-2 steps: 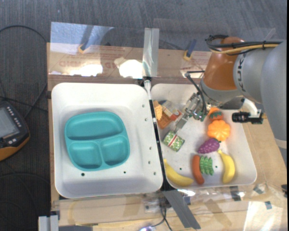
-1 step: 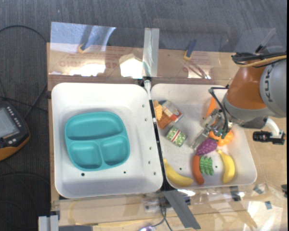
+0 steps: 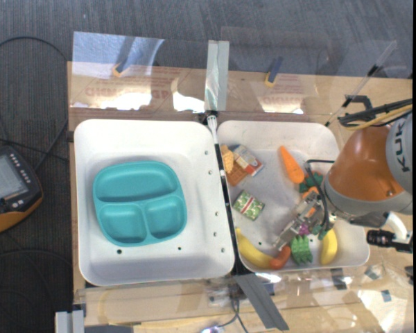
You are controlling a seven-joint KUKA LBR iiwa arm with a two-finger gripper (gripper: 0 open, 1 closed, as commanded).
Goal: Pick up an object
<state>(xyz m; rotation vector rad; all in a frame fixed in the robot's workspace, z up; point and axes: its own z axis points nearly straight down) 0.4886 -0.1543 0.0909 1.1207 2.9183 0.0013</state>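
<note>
Gripper (image 3: 299, 229) low in right bin (image 3: 333, 139), lower right of frame, above green block (image 3: 302, 250) beside banana (image 3: 328, 247); finger spread perhaps narrow, cannot tell.

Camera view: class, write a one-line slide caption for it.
Gripper lowered among toy food in the right bin; teal divided plate sits in the left bin.

One fixed camera looks down at a slant on both white bins (image 3: 145, 134).
</note>
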